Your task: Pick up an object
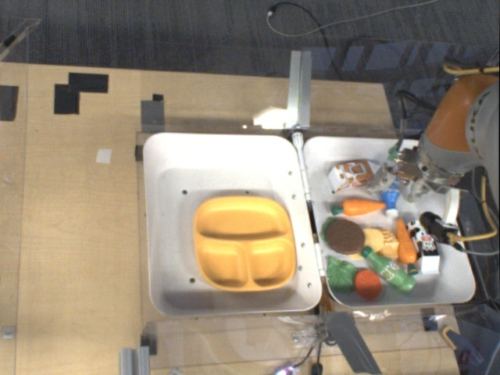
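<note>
Pincer [404,170] hung over right bin [461,287]; grip state could not be told. Carrot [363,207] lay just below-left of it.

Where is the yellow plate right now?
The yellow plate lies in the middle of the left bin, by itself. The toy food is all in the right bin next to it.
</note>
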### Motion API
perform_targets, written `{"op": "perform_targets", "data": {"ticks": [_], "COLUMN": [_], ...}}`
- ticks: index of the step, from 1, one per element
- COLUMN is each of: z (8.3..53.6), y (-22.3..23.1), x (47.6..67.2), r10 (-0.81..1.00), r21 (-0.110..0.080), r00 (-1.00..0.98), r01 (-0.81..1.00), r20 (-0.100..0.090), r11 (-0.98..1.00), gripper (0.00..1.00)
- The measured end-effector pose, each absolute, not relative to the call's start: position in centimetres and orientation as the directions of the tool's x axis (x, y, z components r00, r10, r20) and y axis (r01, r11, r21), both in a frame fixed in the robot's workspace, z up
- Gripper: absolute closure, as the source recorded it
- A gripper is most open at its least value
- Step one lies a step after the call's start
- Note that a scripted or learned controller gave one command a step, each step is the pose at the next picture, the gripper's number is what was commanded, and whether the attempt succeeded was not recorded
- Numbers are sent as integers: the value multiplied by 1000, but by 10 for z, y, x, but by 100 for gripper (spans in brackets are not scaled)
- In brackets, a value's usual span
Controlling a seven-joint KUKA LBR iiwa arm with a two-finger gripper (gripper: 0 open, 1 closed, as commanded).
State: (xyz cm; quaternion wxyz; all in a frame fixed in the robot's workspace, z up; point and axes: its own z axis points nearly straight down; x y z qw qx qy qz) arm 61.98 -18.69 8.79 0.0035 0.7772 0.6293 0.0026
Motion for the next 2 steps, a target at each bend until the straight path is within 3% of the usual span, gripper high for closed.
{"op": "perform_targets", "data": {"ticks": [1,2], "z": [101,192], "y": [-185,-108], "x": [623,670], "r10": [979,985], "r21": [16,7], "r00": [204,175], "r01": [979,985], "r20": [2,0], "r11": [-204,-175], "gripper": [100,100]}}
